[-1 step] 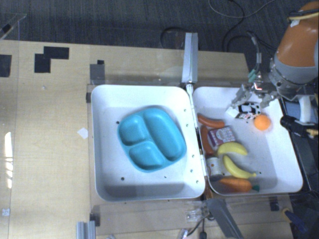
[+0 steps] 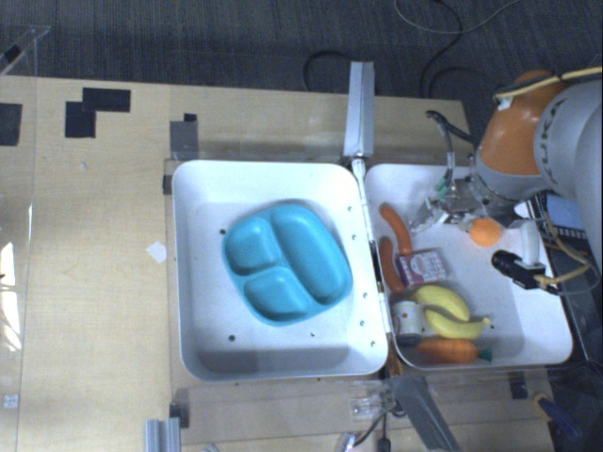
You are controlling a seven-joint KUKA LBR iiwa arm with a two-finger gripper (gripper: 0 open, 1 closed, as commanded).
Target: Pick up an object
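The right bin (image 2: 551, 332) holds several objects. A red-orange sausage (image 2: 396, 226) lies at its left, with a darker one (image 2: 384, 264) below it against the wall. Below them are a purple packet (image 2: 421, 267), a yellow banana (image 2: 448, 310), a grey tape roll (image 2: 406, 316) and an orange carrot (image 2: 444, 350). A small orange ball (image 2: 485, 233) lies near the bin's middle. My gripper (image 2: 441, 209) hangs low over the bin's upper part, just right of the sausage's top end and left of the ball. Nothing is visibly held in it.
A blue divided plate (image 2: 285, 262) lies in the middle of the left bin (image 2: 193, 271). A metal divider post (image 2: 359, 111) stands between the bins at the back. The arm's orange band (image 2: 513, 144) and cables crowd the right bin's right side.
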